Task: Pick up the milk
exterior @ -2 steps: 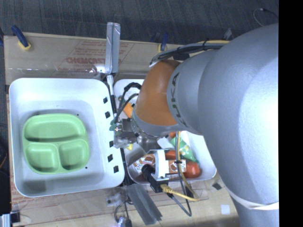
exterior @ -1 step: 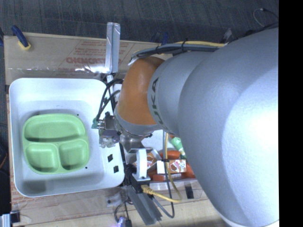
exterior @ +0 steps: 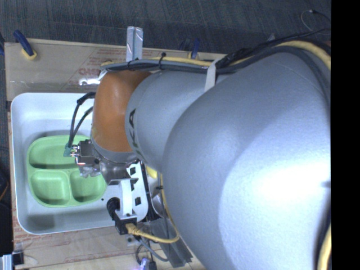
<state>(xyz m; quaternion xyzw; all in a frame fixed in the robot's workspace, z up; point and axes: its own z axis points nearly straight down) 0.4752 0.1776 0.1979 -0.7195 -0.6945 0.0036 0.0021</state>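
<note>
The white bin [exterior: 22, 151] serves as the landmark. It lies at the left of the camera view on the wooden worktop [exterior: 62, 61], whose bare boards run along the bin's far side and show again as a strip along its near side. A blue clamp [exterior: 23, 44] sits on the worktop's far edge, beyond the bin's far left corner.

Inside the bin, toward its left and near part, lies a light green divided tray [exterior: 53, 181] with three compartments: one long one on the far side and two smaller ones on the near side. The tray rests flat on the bin's floor.

Over the right part of the tray and the bin's right half hangs the arm's wrist, with its orange band [exterior: 112, 114] above grey and black fittings and thin black cables running down to them. The hand [exterior: 85, 161] is just above the tray's right edge, but the wrist hides its tips, so I cannot tell whether it is spread or pressed together.

The grey arm [exterior: 242, 162] covers everything to the right of the bin. No milk can be made out in the bin.
</note>
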